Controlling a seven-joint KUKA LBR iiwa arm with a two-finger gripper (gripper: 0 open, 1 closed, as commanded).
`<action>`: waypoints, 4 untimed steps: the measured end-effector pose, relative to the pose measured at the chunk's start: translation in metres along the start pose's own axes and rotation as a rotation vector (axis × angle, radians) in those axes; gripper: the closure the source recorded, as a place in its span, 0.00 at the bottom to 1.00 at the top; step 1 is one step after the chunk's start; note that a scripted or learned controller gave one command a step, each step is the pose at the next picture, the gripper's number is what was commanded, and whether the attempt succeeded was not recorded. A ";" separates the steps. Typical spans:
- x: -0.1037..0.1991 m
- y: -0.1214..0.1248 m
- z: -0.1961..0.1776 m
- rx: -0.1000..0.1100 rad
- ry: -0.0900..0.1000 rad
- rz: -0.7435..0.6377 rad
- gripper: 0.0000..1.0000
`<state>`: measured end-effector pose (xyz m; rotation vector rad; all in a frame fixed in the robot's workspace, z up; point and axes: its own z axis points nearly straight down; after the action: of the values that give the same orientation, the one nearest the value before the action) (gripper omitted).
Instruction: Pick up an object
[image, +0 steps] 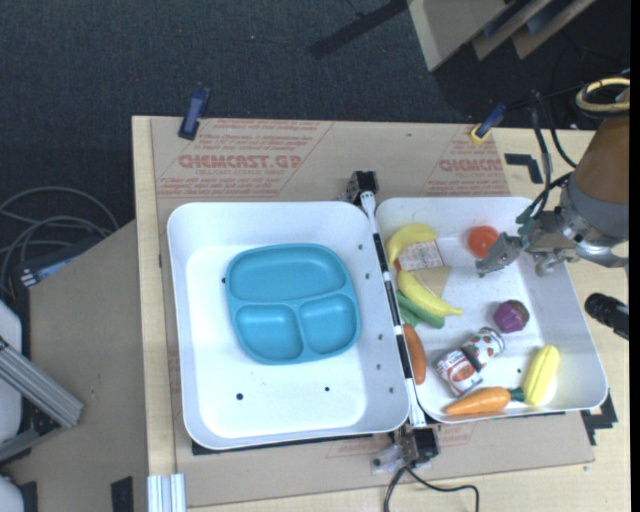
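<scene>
The right bin (590, 330) holds several toy foods. A red tomato (482, 240) lies at the back, with a purple plum (510, 316) toward the middle. A yellow banana (424, 296) and a second curved yellow piece (410, 240) lie at the left, around a tan sandwich wedge (424, 257). A red-and-white can (468, 362), an orange carrot (480, 402) and a yellow corn piece (541, 374) sit near the front. My gripper (520, 264) hangs over the bin's back right, just right of the tomato and above the plum. It is open, with nothing between its fingers (494, 262).
The left bin (200, 380) holds a blue divided plate (292, 302). An orange sausage-like piece (414, 354) and a green item (428, 315) lie along the divider between the bins. Cables run at the back right and far left of the bench.
</scene>
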<state>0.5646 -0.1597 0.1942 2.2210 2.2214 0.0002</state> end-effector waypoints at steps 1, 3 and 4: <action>-0.057 -0.014 0.100 -0.001 0.002 -0.002 0.00; -0.034 0.023 0.031 -0.002 0.000 -0.001 1.00; -0.034 0.022 0.032 0.000 0.000 -0.001 0.00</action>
<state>0.5870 -0.1938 0.1627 2.2200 2.2220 0.0005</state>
